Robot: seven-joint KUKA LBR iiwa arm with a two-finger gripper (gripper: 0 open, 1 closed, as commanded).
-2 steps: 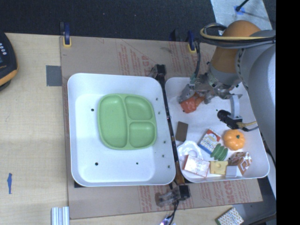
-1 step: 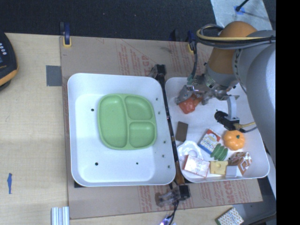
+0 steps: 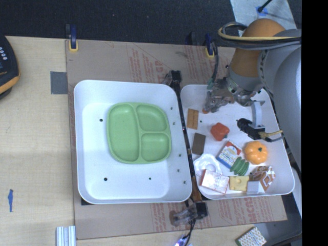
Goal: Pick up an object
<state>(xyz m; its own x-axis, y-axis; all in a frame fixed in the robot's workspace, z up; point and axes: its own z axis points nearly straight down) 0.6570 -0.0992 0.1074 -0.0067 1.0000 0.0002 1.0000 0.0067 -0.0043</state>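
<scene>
My arm (image 3: 266,60) comes in from the right, bent down over the far end of the right bin (image 3: 246,196). My claw (image 3: 214,100) points down at that bin's far left corner. I cannot tell whether it is apart or together, nor whether it grips anything.

The things to pick all lie in the right bin. A tan block (image 3: 192,118) sits just beside my claw, with a brown block (image 3: 198,143) nearer the front. A red lump (image 3: 219,131) lies near the middle. Toward the front crowd a pumpkin (image 3: 255,151), a carton (image 3: 228,154), green pods (image 3: 239,166), a packet (image 3: 214,181) and a yellow block (image 3: 238,183).

The left bin (image 3: 92,178) holds a green plate (image 3: 138,132) with three compartments, lying flat. Both bins rest on the worktop (image 3: 31,137).
</scene>
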